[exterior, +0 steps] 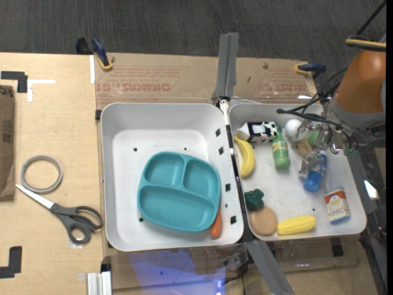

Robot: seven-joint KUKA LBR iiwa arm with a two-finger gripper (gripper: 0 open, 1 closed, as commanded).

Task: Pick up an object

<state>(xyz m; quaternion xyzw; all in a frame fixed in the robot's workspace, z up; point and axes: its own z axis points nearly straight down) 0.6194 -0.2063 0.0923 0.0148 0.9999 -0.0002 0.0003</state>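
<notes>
gripper point(315, 141) — over right bin | blue bottle point(314, 176) — just below it

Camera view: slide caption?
Claw hovers above the right bin of toy food; teal tray in the left bin.

The pincer point(312, 145) is lost in cables and blur so its tips cannot be read, the carrot point(216, 227) is half hidden by the teal plate point(179, 191), and the brown bag point(6, 141) is cut by the left edge.
</notes>
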